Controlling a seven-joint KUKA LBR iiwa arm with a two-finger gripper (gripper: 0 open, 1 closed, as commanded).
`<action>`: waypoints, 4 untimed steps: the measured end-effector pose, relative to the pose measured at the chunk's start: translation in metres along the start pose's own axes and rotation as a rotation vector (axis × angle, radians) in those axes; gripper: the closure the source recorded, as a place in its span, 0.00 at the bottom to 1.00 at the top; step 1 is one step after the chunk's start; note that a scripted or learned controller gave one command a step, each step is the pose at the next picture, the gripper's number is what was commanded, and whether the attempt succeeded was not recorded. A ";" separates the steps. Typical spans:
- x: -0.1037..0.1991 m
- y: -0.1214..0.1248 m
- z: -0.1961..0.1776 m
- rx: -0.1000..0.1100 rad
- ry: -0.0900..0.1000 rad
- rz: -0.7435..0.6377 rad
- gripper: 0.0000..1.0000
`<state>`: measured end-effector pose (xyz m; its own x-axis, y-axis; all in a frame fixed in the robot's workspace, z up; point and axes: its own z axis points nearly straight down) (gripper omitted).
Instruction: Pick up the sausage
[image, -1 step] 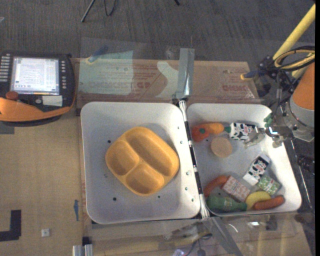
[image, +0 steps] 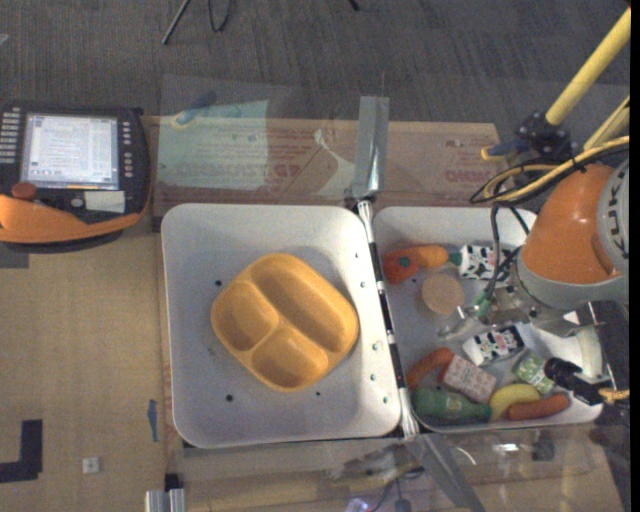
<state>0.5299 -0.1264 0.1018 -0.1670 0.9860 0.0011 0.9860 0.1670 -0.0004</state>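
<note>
The sausage (image: 430, 365), a short orange-red piece, lies in the right bin (image: 400, 300) near its left wall, next to a pinkish box (image: 468, 378). My gripper (image: 478, 316) hangs over the middle of the same bin, between a round beige biscuit (image: 442, 294) and a cow-patterned carton (image: 497, 343). It is up and to the right of the sausage and apart from it. Nothing shows held in the gripper. The grey and orange arm (image: 565, 250) covers the bin's right side.
The right bin also holds a carrot (image: 415, 260), a second cow-patterned carton (image: 478, 262), a green bottle (image: 450, 405), a yellow fruit (image: 515, 398) and a red elongated piece (image: 542, 406). A yellow divided plate (image: 285, 320) lies in the left bin (image: 190, 300).
</note>
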 end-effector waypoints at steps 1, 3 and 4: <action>-0.015 0.031 -0.009 0.001 0.000 -0.157 0.00; 0.020 0.030 0.008 -0.007 -0.004 -0.303 1.00; 0.021 0.030 0.008 -0.007 -0.004 -0.304 0.00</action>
<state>0.5558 -0.1012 0.0940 -0.4541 0.8909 -0.0041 0.8909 0.4541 0.0063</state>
